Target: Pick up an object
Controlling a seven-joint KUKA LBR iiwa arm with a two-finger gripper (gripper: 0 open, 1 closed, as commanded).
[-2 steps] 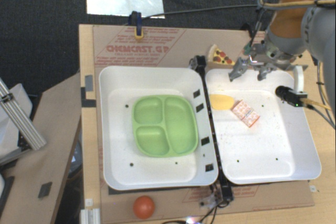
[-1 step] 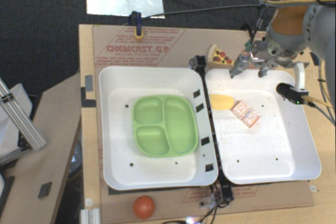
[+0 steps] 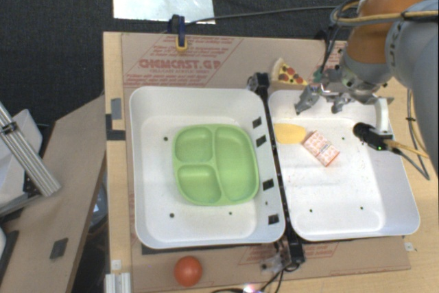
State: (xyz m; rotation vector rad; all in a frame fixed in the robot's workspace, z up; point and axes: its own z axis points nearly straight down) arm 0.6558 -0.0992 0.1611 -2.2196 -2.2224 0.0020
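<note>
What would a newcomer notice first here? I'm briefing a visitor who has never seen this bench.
Probably the bright green divided tray in the left bin. Next, the grey arm's gripper hanging open over the right bin's far edge, near a yellow piece and a pink patterned block.

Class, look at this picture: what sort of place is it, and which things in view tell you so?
Most likely a robotics lab test bench: a robot arm reaches over two white bins, toy objects such as a green divided plate lie in them, and the bins sit on a cardboard-covered bench.
</note>
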